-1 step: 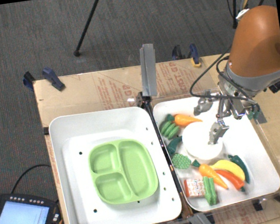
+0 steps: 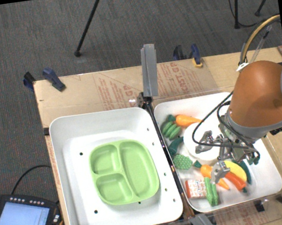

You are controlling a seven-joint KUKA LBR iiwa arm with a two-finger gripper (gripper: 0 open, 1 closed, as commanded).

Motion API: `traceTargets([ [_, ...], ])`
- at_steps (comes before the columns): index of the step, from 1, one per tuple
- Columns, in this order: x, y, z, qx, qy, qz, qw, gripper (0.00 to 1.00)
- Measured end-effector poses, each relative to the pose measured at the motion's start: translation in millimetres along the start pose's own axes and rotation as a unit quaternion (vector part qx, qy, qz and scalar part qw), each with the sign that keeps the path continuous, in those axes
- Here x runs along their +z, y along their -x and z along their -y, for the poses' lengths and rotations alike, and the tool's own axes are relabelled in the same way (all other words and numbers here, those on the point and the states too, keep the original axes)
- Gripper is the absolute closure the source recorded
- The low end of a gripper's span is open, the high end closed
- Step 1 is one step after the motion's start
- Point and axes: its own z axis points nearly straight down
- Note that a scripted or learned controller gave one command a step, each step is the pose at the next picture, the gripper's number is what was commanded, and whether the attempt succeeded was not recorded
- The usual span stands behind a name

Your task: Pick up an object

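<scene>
while the arm (image 2: 259, 97) reaches over the right bin (image 2: 269, 182), its gripper (image 2: 220, 171) hangs just above a heap of toy food (image 2: 229, 175) at the bin's near side. i cannot tell how its claw stands. a green tray (image 2: 123, 172) lies in the left bin (image 2: 69, 141).

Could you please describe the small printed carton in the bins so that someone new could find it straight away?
Look in the right-hand white bin, along its near edge. The small carton lies there at the left, beside a green vegetable. It is the flat, boxy item with red and white print among rounded toy produce.
</scene>
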Motion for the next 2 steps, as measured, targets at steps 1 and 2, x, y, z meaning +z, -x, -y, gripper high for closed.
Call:
traceTargets([
  [1, 80, -28, 1, 0.038, 0.0, 0.001, 0.9993, 0.0],
  [2, 69, -26, -1, 0.034, 0.0, 0.003, 0.9994, 1.0],
])
